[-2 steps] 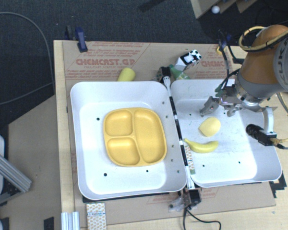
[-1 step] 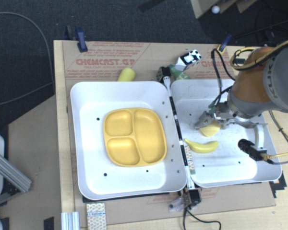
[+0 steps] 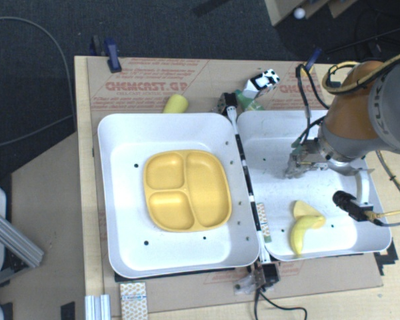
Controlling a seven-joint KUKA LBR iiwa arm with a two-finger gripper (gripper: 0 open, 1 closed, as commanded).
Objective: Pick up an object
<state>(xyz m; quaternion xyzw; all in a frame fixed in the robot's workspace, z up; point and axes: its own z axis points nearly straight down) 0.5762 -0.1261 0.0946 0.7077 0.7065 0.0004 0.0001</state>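
Note:
A yellow banana-shaped object point(image 3: 302, 227) lies in the right bin point(image 3: 273, 139), near its front edge. A yellow three-compartment plate point(image 3: 187, 190) rests in the middle of the left bin point(image 3: 120, 152). My gripper point(image 3: 300, 163) reaches down into the right bin from the right, above and slightly left of the banana object and apart from it. Nothing shows between its fingers. The grey arm with its orange band point(image 3: 353, 109) hides the bin's far right corner.
A small yellow object point(image 3: 176, 103) lies on the cardboard behind the left bin. A black-and-white item point(image 3: 263, 81) and clamps sit between the bins at the back. Cables run along the right bin's right edge.

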